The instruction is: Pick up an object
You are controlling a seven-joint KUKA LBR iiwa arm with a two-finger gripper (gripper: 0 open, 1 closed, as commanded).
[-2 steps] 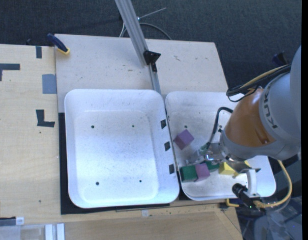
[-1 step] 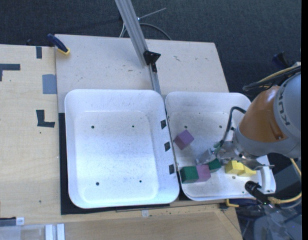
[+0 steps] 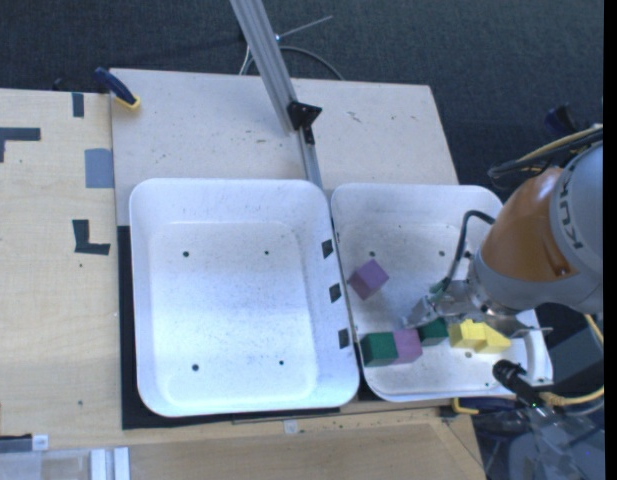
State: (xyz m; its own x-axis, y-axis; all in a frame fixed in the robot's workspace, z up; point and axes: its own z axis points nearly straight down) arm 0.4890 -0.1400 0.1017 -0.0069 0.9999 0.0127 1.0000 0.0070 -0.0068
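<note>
The right bin (image 3: 408, 218) holds several small blocks. A purple block (image 3: 368, 278) lies near its middle. A green block (image 3: 379, 348) and a magenta block (image 3: 407, 345) sit side by side at the bin's front left. A dark green block (image 3: 434, 330) and a yellow piece (image 3: 478, 336) lie just right of them. My gripper (image 3: 428, 313) is down inside the right bin, directly over the dark green block and beside the yellow piece. The arm's body hides part of both.
The left bin (image 3: 148, 268) stands beside the right one, sharing a raised rim (image 3: 333, 268). A metal pole (image 3: 263, 43) slants over the bench at the back. A blue and yellow tool (image 3: 118, 88) lies at the far left.
</note>
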